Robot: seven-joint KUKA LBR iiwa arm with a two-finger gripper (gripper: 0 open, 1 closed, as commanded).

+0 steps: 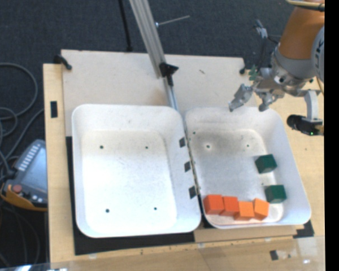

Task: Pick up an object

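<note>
On the far left, past the bench edge, some black cables (5, 123) lie on the dark floor, and a grey and orange hand controller (28, 174) sits near them. Next comes the left bin (79, 151). Nothing lies in it but small dark dots and specks.

Between the two bins a silver metal pole (150, 33) slants up and away from the bench.

Then comes the right bin (294, 174). Four orange blocks (237, 206) sit in a row, touching each other, along the near wall. Two green blocks (265, 163) sit farther right, one above the other and a little apart. Any of these could be the thing to pick up.

Up at the right, the gripper (250, 101) hangs over the far edge of the right bin. Its two fingers are spread apart and nothing is between them. It is well apart from all the blocks.

Here is what could go wrong, I think. The orange blocks are packed tight and pushed against the wall, so a finger may not fit beside one and may just bump the row. The green blocks have room around them, but a finger landing on top could knock one away.
</note>
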